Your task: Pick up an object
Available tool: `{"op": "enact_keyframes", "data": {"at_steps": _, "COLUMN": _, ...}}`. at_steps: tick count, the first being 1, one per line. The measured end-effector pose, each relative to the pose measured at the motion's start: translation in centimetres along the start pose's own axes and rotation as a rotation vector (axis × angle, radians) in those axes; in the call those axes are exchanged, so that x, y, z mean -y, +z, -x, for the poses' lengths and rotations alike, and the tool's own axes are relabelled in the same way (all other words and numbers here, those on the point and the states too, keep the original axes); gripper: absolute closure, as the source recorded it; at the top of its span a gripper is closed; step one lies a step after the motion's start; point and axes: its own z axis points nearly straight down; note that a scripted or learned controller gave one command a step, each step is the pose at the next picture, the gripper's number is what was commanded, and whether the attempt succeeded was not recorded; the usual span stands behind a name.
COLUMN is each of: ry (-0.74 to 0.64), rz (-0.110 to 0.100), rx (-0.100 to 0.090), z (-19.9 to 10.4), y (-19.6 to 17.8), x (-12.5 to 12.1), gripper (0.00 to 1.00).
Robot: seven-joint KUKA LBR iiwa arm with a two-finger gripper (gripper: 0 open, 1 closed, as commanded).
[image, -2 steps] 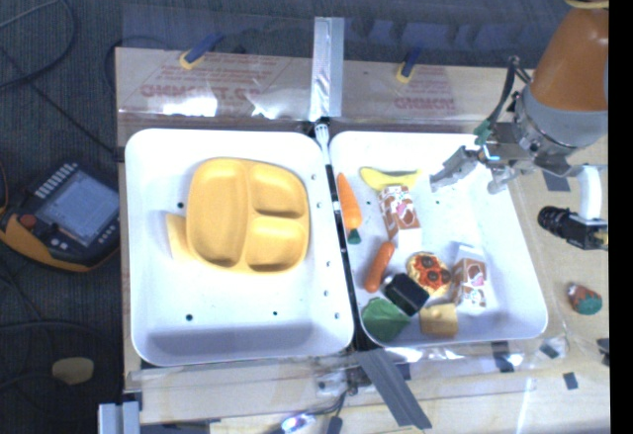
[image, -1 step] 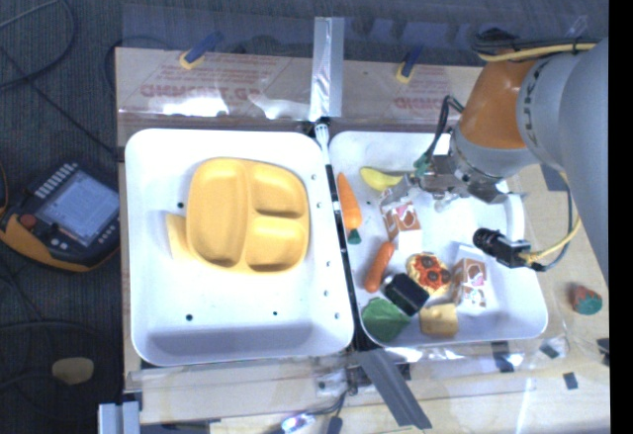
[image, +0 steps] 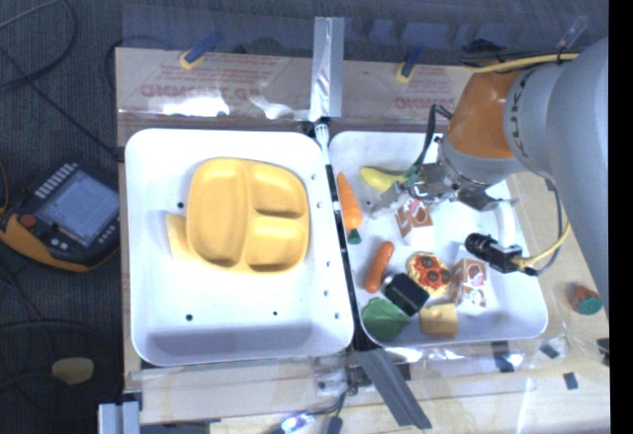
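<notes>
Camera view looks down on two white bins. The left bin [image: 148, 323] has a yellow tray [image: 247, 213] in its middle. The right bin [image: 524, 308] has lots of little toys. A long carrot [image: 348, 202] lies along its left edge. A small orange sausage [image: 379, 266] lies near the middle. A green toy [image: 385, 319] and a black block [image: 406, 294] sit by the near edge. A pizza piece [image: 429, 270] and a tan block [image: 439, 320] are just beside them. A yellow banana [image: 383, 177] lies near the far edge, close to a small red and white packet [image: 413, 216]. The gripper [image: 427, 187] hangs low, right by the packet and banana. I cannot tell how it is set, or if it holds anything. I think it should go straight down on one toy, squeeze, then lift slowly.
</notes>
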Motion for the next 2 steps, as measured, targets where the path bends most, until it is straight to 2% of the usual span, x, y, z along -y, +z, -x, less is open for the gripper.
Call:
{"op": "enact_keyframes", "data": {"at_steps": 1, "ry": 0.001, "rz": 0.001, "rx": -0.004, "z": -0.1, "y": -1.0, "x": -0.1, "gripper": 1.00}}
{"op": "enact_keyframes", "data": {"at_steps": 2, "ry": 0.182, "rz": -0.014, "rx": 0.001, "z": -4.3, "y": -13.2, "x": -2.6, "gripper": 1.00}}
